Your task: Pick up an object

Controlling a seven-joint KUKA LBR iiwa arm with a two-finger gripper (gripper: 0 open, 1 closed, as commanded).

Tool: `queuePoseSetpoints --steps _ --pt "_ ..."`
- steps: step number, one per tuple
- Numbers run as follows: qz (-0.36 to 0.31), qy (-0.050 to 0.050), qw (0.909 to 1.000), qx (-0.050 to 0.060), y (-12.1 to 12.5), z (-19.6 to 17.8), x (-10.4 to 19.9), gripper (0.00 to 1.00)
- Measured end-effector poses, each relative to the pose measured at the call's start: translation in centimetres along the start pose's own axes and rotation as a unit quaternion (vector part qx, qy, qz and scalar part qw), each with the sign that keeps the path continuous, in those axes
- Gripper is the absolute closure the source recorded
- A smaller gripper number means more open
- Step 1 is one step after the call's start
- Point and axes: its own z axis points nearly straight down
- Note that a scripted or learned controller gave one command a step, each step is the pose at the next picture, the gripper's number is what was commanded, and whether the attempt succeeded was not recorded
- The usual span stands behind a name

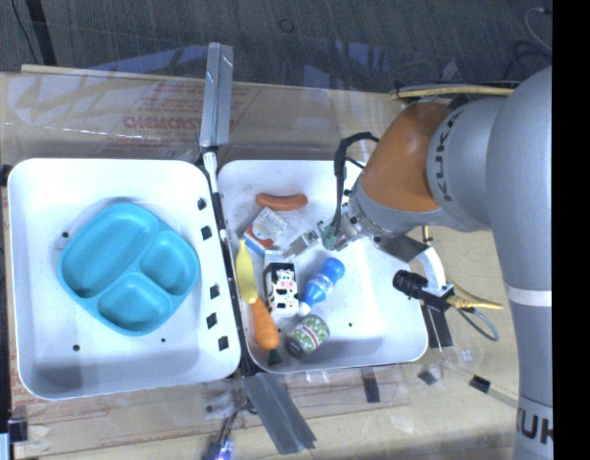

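Arm's in from three o'clock, hand [333, 233] down in the right bin [396, 348], low among the clutter; whether it's spread or pinched, I can't tell. Nothing looks lifted yet; the grab's still to come, by my reading. Nearest candidates: blue bottle [325, 279] at its six o'clock, sausage [281, 200] at eleven, packet [268, 226] at nine. Cow toy [283, 288], carrot [264, 327], banana [244, 271] lie along the bin's left side; blue tray [129, 266] in the left bin [46, 377].

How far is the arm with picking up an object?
Done: the hand is down inside the right bin, next to the blue bottle. In hand: nothing visibly lifted. Left: grasp and raise one item; the sausage, carrot and bottle lie in the bin.
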Motion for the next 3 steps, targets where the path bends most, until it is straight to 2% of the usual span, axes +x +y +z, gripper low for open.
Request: queuePoseSetpoints --steps 1,2,3 --pt "-0.013 0.015 0.9996 0.022 -4.4 3.1 -2.9 0.00" --pt "-0.015 0.015 0.9996 0.021 -4.1 2.0 -3.0 1.00" --pt "-0.003 0.015 0.9996 0.022 -2.4 -8.0 0.8 1.00"
